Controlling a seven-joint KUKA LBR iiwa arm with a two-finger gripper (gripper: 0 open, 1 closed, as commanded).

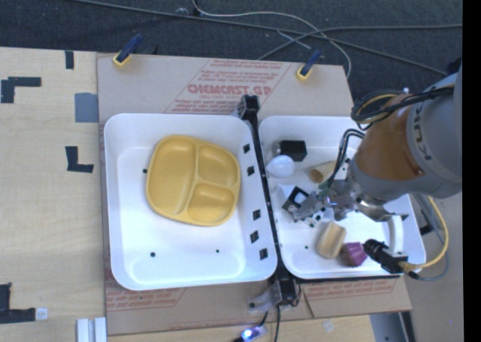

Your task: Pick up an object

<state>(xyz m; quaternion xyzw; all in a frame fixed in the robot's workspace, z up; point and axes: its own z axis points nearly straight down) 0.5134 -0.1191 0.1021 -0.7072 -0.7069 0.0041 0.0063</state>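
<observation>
The grey arm with its orange band reaches in from the right of the frame and bends down over the right-hand white bin. Its pincer hangs low in the middle of that bin, a dark metal cluster pointing toward the left; whether its fingers are spread or closed cannot be told, and nothing can be seen between them.

Several small things lie in the right bin. A black block sits near the upper left corner, with a white ball just below it, close to the divider between the bins. A tan piece lies a little to the right of the ball, partly under the arm. Below the pincer, near the lower edge of the bin, a beige cylinder lies tilted, and a purple object sits just beside it on its right.

The left-hand white bin holds a yellow divided plate, lying flat in its upper middle part.

Both bins rest on a sheet of printed cardboard held by two yellow-and-blue clamps at the top, on a light wooden worktop.
</observation>
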